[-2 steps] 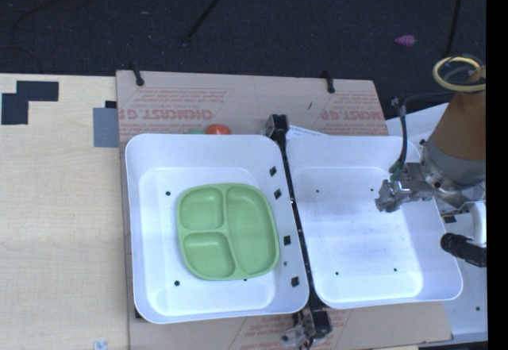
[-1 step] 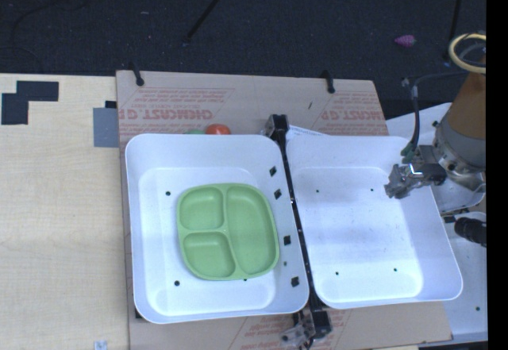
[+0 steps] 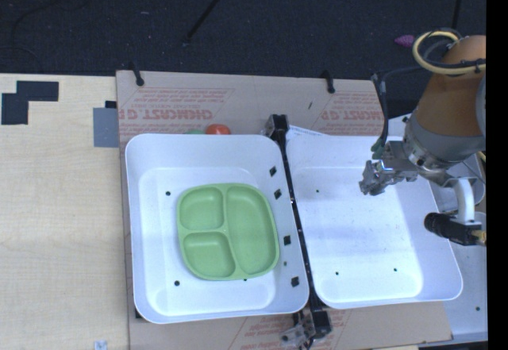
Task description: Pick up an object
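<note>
The only loose thing in either bin is a pale green plastic plate with 3 compartments [image 3: 228, 231], lying flat on the floor of the left shallow white bin [image 3: 151, 182], roughly at its centre and a little toward the near edge. Its 2 smaller compartments sit on the left and its 1 long compartment runs down the right side, so the plate's outline is nearly square with rounded corners and no strong long axis.

The grey metal two-finger gripper [image 3: 373, 182] hangs over the right shallow white bin [image 3: 381, 277], near that bin's upper right portion, on the wrist of the grey arm with its orange band [image 3: 448, 102]. Whether the gripper's tips stand apart or together cannot be told from this slanted overhead angle, and nothing is seen between them.

The relation that matters: the plate lies well apart from the gripper, to the view's left and slightly nearer the camera, across the black divider [image 3: 290, 205] where the 2 bins meet. A pick would likely need the arm to cross that divider and take the plate by its raised rim.

A small orange-red object [image 3: 217, 130] rests just beyond the left bin's far wall.
</note>
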You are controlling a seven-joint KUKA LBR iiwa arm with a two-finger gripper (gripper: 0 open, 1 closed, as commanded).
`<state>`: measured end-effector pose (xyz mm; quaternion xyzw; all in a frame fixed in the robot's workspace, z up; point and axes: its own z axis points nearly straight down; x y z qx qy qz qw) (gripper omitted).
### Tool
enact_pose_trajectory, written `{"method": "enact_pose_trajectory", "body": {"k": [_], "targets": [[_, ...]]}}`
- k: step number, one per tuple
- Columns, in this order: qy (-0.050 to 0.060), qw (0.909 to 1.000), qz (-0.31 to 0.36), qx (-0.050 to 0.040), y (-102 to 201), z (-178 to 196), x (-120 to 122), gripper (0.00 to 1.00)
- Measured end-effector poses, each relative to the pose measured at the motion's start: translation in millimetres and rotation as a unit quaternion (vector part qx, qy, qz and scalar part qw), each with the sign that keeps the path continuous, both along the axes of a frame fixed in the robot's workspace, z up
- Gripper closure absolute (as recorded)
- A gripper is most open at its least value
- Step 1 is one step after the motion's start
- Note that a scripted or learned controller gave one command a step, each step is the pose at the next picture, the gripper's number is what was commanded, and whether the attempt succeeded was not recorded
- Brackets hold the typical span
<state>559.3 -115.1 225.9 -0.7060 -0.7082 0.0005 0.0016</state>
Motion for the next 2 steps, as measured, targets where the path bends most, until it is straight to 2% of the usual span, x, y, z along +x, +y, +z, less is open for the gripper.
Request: {"method": "enact_pose_trajectory", "body": {"k": [1,2], "targets": [[0.000,1.0000,0.001,0.0001,51.7,-9.9,20.8,1.00],[-0.001,1.0000,0.001,0.0002,96.8,1.0,34.8,1.00]]}}
